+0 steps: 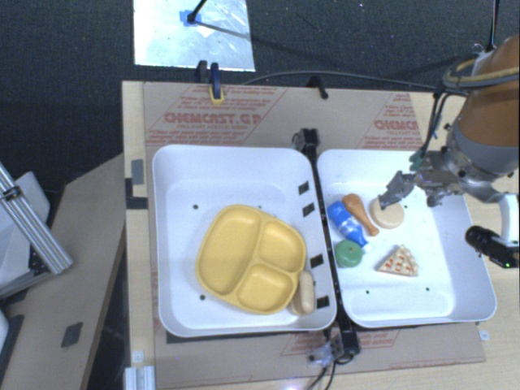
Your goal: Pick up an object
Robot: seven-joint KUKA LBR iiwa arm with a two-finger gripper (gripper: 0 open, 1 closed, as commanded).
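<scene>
Bench (138, 242), 2 white bins (236, 165), 1 yellow tray (252, 258), 5 small items.

Evenly lit from overhead, bright, no harsh shadows. White bins (244, 169) nearly blown out, inner walls hard to separate from floors. Strong glare off foil sheet (193, 21) at top. Soft shadow under yellow tray (252, 258). Dark floor (57, 71) underexposed, grainy. Overall low resolution, slightly soft; arm (487, 112) at right edge blurred.
</scene>
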